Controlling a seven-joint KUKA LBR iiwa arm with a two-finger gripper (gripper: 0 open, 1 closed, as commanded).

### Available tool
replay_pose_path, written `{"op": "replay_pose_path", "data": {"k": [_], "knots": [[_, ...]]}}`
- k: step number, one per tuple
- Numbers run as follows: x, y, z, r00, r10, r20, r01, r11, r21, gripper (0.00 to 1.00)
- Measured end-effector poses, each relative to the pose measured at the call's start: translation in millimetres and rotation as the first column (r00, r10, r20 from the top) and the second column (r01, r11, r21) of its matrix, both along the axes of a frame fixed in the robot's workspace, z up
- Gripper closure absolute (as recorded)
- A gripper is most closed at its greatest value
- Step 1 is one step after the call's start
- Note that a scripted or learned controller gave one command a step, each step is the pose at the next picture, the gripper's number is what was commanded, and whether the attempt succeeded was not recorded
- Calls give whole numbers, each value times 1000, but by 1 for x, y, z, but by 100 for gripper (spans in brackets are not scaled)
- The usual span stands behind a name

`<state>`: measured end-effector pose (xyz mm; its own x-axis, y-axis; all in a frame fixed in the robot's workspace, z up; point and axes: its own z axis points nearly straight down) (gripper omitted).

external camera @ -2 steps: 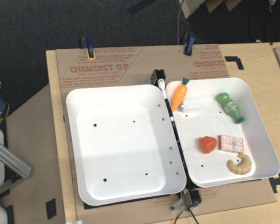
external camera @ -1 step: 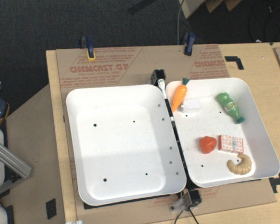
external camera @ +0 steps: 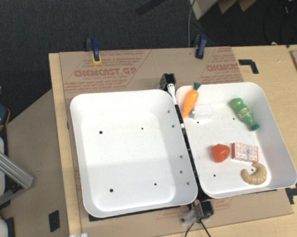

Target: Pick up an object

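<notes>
The right bin (external camera: 271, 132) holds several small objects. An orange carrot (external camera: 190, 102) lies at its upper left, with a small white block (external camera: 203, 112) just beside it. A green bottle (external camera: 244, 113) lies tilted at the upper right. Lower down sit a red round object (external camera: 220, 153), a pink and white patterned box (external camera: 245, 153) and a tan curved pastry-like piece (external camera: 255, 175).
The left bin (external camera: 90, 160) lies beside the right one on a brown cardboard sheet (external camera: 134, 66). Two blue clamps (external camera: 93, 47) (external camera: 200, 44) hold the sheet at the far edge. A black fitting (external camera: 167, 80) sits between the bins at the top.
</notes>
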<state>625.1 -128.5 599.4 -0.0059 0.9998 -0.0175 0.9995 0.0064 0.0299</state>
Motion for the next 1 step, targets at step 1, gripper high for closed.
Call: {"op": "replay_pose_path", "data": {"k": [1], "knots": [[0,0,11,1000,1,6,-1,1000,-3,100]]}}
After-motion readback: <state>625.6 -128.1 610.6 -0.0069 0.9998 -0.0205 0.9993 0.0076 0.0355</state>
